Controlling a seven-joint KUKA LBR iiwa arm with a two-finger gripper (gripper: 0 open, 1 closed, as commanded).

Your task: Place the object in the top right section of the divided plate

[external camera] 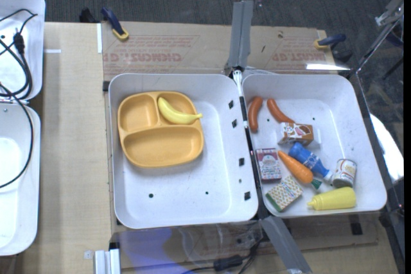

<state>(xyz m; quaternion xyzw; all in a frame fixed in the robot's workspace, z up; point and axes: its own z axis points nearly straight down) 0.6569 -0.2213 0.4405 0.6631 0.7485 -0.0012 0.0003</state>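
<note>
Two white bins are sitting side by side on a cardboard-covered bench (192,45) over dark carpet. In the left bin (183,202) a yellow divided plate (160,138) is holding a banana (176,112) in its top right section. The right bin (350,106) is holding sausages, a carrot (295,165), a can, a mustard bottle and small cartons with labels too small to read.
</note>
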